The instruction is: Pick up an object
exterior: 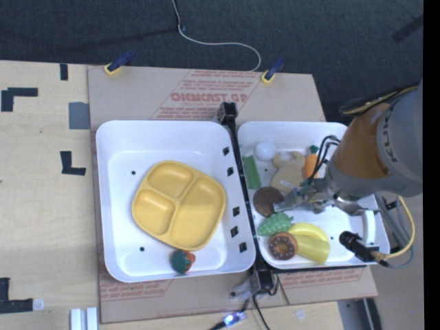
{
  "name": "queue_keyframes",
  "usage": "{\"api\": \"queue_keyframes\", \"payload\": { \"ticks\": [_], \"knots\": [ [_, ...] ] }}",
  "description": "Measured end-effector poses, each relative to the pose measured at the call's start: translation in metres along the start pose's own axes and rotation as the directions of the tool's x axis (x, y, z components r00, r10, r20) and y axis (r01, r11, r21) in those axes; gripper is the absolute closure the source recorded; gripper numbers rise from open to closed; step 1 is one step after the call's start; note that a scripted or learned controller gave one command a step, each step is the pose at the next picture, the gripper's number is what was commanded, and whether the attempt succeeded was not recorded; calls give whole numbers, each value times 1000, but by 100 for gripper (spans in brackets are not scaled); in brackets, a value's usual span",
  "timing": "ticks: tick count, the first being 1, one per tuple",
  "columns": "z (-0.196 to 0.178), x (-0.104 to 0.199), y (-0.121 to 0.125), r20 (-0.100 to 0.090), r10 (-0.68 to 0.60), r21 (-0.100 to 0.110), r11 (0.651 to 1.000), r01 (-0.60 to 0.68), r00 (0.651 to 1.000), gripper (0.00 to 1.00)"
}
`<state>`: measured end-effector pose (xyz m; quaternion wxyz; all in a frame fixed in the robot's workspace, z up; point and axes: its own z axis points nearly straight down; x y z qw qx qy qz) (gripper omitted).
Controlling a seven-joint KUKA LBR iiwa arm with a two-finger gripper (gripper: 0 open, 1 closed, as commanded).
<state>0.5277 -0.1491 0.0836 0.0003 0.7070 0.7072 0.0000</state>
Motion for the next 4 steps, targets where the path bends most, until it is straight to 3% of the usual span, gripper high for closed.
{"api": "queue_keyframes", "payload": {
  "ticks": [1, 3, 4],
  "knots": [
    [-14, 1, 2, -4, -2, -4, 1000, 2, 1000, 100],
    [-119, 11, 1, 0, -2, -2, 1000, 2, 1000, 100],
    [-142, 12, 2, -1, -1, 0, 1000, 1, 1000, 100]
  ]
}}
